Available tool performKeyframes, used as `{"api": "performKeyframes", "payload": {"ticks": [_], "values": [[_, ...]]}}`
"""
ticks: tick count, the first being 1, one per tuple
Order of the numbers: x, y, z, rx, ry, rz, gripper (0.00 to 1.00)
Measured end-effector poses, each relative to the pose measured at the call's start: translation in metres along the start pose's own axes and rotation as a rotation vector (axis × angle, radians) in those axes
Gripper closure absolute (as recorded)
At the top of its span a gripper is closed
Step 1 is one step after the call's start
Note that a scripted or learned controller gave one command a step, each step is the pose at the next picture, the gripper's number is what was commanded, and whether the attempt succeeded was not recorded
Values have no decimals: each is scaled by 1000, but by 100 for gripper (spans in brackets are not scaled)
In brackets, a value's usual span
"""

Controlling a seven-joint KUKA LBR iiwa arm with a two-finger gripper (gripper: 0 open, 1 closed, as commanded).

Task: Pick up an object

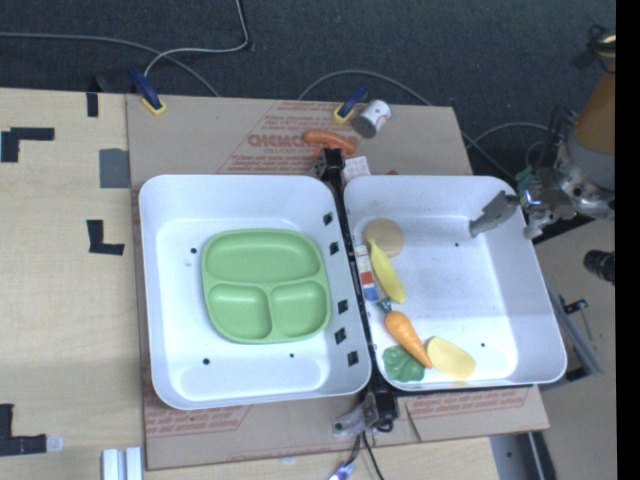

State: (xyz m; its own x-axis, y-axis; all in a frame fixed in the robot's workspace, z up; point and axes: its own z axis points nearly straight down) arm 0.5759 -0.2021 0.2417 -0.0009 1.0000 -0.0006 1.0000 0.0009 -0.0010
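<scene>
Your gripper (497, 211) sits over the upper right rim of the right bin (520, 298); one grey finger pokes out toward the bin floor, nothing shows between the fingers, and you can't tell if they are apart or closed. Behind it, further right, the arm (590, 158) runs off the frame edge, orange band just visible. Candidate objects all lie well to the gripper's left and below, bunched along the right bin's left wall: a round beige piece (383, 236) is the closest, roughly level with the gripper; just under it a yellow banana-like piece (387, 275), slanted, with a small red-and-blue item (367, 283) beside it against the wall; lower down an orange carrot (406, 335), then a green leafy piece (402, 365) touching the carrot's lower end, and a yellow lemon-like piece (451, 358) just beside both, diagonally down-left from the gripper. Further left, past the divider, the left bin (170, 298) holds a green sectioned plate (266, 284), lying flat. Up-left of the gripper, outside the bins on the cardboard (280, 138), lie an orange item (329, 140) and a small grey-white cylinder (371, 118).
</scene>
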Motion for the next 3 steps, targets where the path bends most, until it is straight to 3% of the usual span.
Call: {"api": "performKeyframes", "payload": {"ticks": [1,2,3], "values": [[87,6,57,1,2,-2,0],[108,45,117,2,1,-1,0],[101,22,155,-7,-7,3,0]]}}
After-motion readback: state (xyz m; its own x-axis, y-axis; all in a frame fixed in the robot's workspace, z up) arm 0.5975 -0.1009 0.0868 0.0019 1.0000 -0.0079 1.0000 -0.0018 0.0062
